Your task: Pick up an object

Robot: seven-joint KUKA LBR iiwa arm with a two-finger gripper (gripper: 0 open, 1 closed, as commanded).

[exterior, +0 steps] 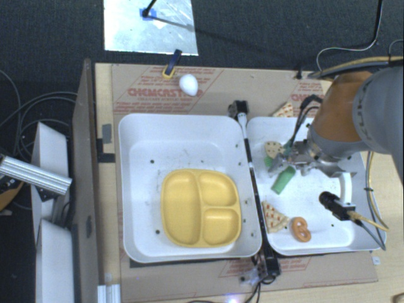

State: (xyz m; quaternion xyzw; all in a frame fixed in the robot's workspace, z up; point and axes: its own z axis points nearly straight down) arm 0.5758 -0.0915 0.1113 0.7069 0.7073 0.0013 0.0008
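The grey arm with the orange band is reaching in from the right and hanging low over the right-hand shallow white bin [353,242]. Its two-finger gripper [285,163] is sitting right at the top end of a small green cylinder [283,180], which is lying tilted on the bin floor just below the fingertips. Whether the fingers are spread or pinched together I honestly cannot tell (the wrist is blocking too much), and I'm not seeing the cylinder clearly between them.

Just beside the gripper, a tan waffle-patterned piece [272,149] is lying near the bin's left wall. Further down, a triangular pizza-slice toy [275,216] and an orange pretzel-shaped toy [301,228] are sitting close together. The left-hand white bin [139,131] is holding a yellow divided plate [201,207].
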